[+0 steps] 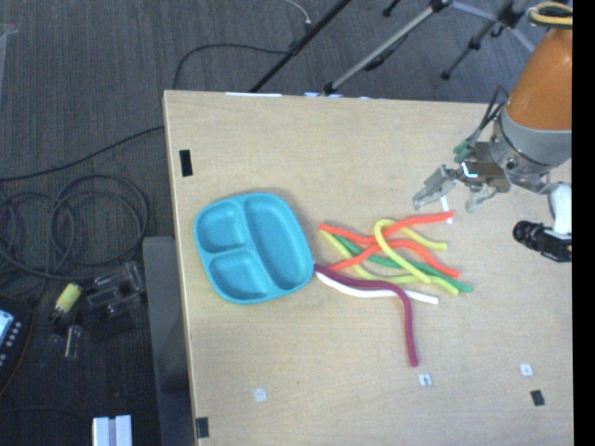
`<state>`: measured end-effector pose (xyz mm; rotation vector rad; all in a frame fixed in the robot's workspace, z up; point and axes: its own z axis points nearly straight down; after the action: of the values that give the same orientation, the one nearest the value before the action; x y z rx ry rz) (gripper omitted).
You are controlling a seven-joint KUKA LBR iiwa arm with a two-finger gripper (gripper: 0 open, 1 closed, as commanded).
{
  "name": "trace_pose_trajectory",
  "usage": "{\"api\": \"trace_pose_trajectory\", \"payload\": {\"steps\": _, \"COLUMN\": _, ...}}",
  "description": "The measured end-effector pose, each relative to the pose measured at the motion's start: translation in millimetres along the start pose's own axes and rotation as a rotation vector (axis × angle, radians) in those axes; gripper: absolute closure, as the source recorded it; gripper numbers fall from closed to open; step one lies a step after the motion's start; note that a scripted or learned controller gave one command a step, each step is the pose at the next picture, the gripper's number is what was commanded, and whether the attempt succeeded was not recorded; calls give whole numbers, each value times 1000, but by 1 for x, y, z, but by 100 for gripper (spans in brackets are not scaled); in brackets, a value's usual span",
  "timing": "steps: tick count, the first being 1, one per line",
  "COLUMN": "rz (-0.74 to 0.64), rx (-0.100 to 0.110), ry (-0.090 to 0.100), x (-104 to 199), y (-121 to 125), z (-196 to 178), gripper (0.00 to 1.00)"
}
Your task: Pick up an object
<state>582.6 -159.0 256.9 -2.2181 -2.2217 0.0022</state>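
Nothing is lifted yet, as far as the camera view shows. The hand [453, 190] of the grey arm with the orange band hovers over the pale wooden desk [279, 128], its metal fingers [429, 191] spread apart with only bare desk between them; it grips nothing.

Just below and slightly to the left of the hand lies a loose tangle of soft, flexible, coloured cords [395, 254]: orange, yellow, green, white and a dark magenta one. The orange cord [423, 221] has an end that reaches nearest to the fingertips, close beneath them but apart from them. The magenta cord [407, 319] trails farthest away, curling downward from the heap. Well to the left of the hand, beyond the cords, sits a light blue plastic plate [253, 246] with three compartments, its rim close to the near ends of the cords, though I cannot tell whether they meet.

By my judgement the task stands at its approach stage: the hand is open and near a candidate, probably the orange cord. What remains is the whole of the pick: lowering onto a strand, closing on it and raising it clear of the desk.
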Motion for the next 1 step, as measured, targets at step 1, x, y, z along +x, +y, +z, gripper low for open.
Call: {"api": "trace_pose_trajectory", "payload": {"steps": 1, "rz": -212, "rx": -2, "ry": 0, "x": 17, "y": -5, "z": 173, "gripper": 0}}
